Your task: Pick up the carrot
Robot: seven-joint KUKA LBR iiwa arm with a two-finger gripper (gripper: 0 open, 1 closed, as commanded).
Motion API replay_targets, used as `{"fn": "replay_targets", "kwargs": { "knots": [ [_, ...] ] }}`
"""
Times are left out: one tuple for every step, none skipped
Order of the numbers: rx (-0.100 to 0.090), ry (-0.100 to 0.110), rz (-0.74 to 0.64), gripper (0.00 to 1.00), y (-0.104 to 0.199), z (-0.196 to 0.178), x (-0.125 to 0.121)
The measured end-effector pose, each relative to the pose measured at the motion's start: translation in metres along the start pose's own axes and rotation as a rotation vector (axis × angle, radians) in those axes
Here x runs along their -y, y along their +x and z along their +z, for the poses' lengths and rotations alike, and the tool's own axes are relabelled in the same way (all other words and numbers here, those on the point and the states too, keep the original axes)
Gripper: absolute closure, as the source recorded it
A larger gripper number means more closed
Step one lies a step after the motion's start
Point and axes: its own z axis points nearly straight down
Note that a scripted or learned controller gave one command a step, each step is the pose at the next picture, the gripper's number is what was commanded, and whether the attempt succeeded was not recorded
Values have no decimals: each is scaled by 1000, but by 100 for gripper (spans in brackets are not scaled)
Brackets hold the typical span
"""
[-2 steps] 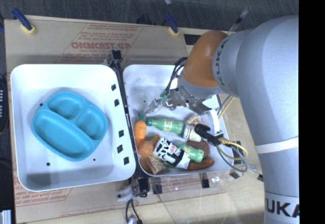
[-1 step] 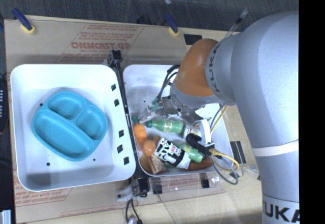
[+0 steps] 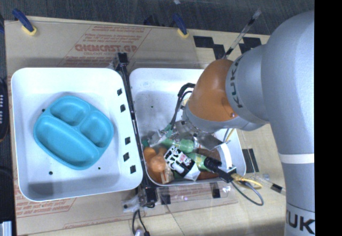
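The carrot (image 3: 149,152) appears as a small orange piece at the near left corner of the right bin (image 3: 155,88), half buried in a pile of items. My gripper (image 3: 179,143) is lowered into that pile just right of the carrot, under the orange wrist band. The wrist hides its tips. A rounder orange-brown item (image 3: 157,165) lies directly in front of the carrot.
A black-and-white patterned item (image 3: 178,160) and a green bottle (image 3: 199,161) lie beside the gripper. A blue divided plate (image 3: 74,131) sits in the left bin (image 3: 32,82). The divider wall between the bins runs close to the carrot's left.
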Motion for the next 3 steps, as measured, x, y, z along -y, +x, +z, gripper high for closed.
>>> {"fn": "replay_targets", "kwargs": {
  "knots": [
    [-4,7,278,0,-50,1,-25],
    [-5,9,539,0,-133,1,-69],
    [-7,15,793,0,-125,3,-58]
  ]
}}
